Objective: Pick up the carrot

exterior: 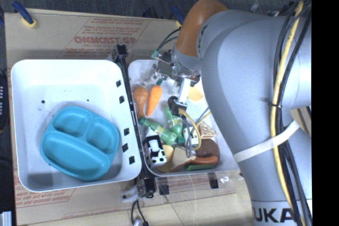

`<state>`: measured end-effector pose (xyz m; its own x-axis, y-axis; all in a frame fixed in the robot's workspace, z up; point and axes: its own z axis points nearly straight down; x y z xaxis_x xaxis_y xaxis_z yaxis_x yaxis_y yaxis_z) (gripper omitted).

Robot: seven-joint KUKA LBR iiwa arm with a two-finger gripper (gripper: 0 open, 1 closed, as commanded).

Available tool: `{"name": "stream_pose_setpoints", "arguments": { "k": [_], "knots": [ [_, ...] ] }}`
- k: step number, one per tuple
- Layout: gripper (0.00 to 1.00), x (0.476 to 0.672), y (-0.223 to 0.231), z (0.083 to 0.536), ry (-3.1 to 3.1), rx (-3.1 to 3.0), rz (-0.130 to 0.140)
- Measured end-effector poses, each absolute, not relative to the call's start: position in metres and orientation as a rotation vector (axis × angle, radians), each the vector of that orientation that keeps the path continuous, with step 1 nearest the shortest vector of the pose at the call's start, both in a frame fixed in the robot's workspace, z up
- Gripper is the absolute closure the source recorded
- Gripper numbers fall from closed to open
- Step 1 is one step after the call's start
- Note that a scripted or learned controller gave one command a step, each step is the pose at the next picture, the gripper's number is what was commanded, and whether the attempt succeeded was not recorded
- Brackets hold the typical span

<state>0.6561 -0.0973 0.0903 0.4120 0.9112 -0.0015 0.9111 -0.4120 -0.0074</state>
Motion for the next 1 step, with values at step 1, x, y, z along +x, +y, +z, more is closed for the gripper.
{"name": "stream_pose_setpoints", "arguments": {
  "k": [1],
  "knots": [
    [1.0, 0.6573, -0.0963, 0.1026, -1.712, -2.624, 0.009]
  ]
}}
